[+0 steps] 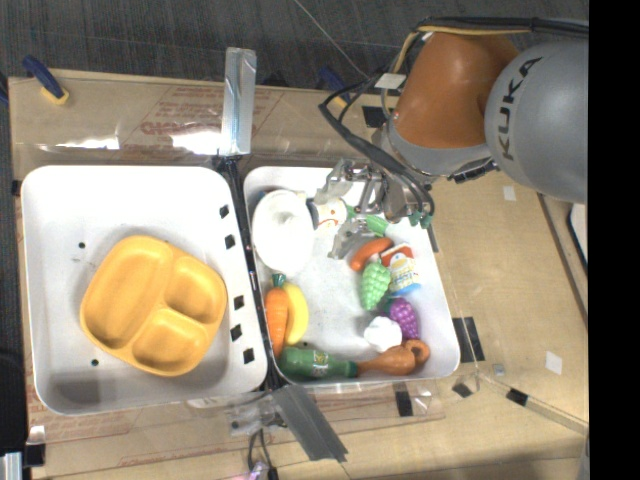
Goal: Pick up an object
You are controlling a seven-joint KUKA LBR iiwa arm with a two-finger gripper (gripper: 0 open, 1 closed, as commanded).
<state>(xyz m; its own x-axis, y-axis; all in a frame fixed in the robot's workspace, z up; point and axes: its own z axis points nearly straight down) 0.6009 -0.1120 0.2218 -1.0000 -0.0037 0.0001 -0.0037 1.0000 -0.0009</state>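
Camera view, looking down: the metal two-finger gripper (352,220) hangs low in the right white bin (440,268), among toy food; whether it is released or clenched cannot be told. Just beside it lie a round white plastic dish (280,230) and a small orange-red toy (368,252). Further out sit a green grape bunch (374,285), a purple one (402,317), a carrot (276,314) and a dark green bottle (315,363). The left bin (50,268) holds a yellow divided plate (152,304). A clean pick probably needs one piece centred, clear of neighbours

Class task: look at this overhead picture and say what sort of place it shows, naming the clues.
Probably a robotics lab's grasping test bench: a KUKA arm reaches over two taped-down white bins, one holding plastic toy food, the other a yellow divided plate.
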